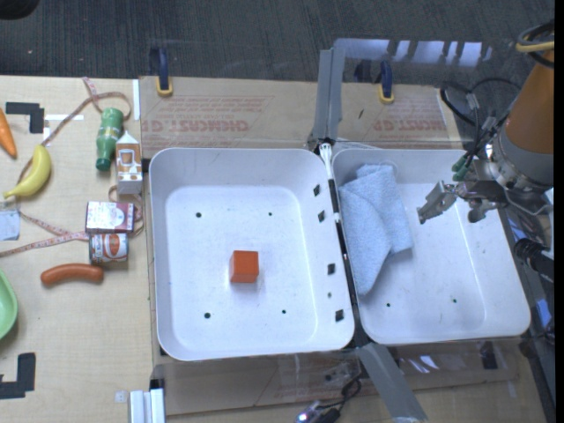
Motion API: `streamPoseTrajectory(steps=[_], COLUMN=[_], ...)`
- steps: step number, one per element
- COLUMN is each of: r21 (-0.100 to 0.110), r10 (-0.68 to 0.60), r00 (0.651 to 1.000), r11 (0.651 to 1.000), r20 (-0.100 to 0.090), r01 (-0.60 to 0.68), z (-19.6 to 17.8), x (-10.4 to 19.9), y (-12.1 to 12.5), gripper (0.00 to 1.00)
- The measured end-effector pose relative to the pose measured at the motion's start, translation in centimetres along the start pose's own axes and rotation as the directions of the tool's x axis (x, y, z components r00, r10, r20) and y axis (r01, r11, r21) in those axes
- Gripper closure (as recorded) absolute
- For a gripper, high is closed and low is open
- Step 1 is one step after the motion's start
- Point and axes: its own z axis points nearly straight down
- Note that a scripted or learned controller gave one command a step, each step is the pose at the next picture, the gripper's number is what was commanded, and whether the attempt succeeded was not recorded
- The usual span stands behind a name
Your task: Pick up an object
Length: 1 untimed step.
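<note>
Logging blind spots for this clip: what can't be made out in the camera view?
- Gripper: too small and cluttered to tell whether the fingers are open or shut.
- Arm: cut off by the right edge.
- Right bin floor under the cloth: hidden by the cloth.
- Green dish: cut off by the left edge.
- Carton label: too small to read.

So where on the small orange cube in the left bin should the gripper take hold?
Probably across two opposite flat side faces of the small orange cube, coming straight down from above. It sits flat, alone near the middle of the left white bin, well clear of the walls, so nothing crowds it.
</note>
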Motion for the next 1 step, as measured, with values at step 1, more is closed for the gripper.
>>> streamPoseTrajectory(steps=[1], r21=[0.001], r10=[0.187], r00=[0.982], r11=[0.982], r20=[0.000], r01=[-0.187], z=[4.60], x=[-0.13], y=[0.90], gripper=[0.00])
